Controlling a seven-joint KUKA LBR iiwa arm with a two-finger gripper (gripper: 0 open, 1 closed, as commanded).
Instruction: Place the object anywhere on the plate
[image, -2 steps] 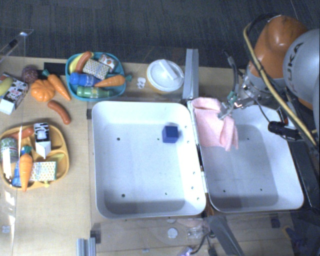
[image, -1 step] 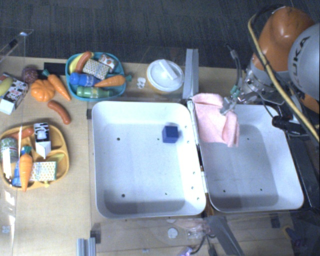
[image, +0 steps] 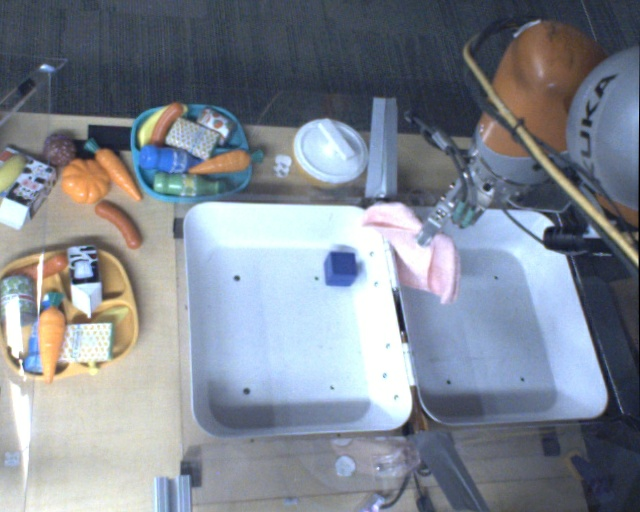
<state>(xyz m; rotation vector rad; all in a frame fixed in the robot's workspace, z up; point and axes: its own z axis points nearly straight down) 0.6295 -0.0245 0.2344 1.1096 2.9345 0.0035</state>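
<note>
Cloth pink, soft, light, limp; drapes over rim between bins. My gripper pinches its top fold; block left of cloth.

The grey arm reaches in from the right, its orange band high at the upper right corner. The wrist slants down and leftward, ending in the end effector, whose fingers pinch the pink cloth hanging below them.

Robot lab: KUKA arm; white bins.
</note>
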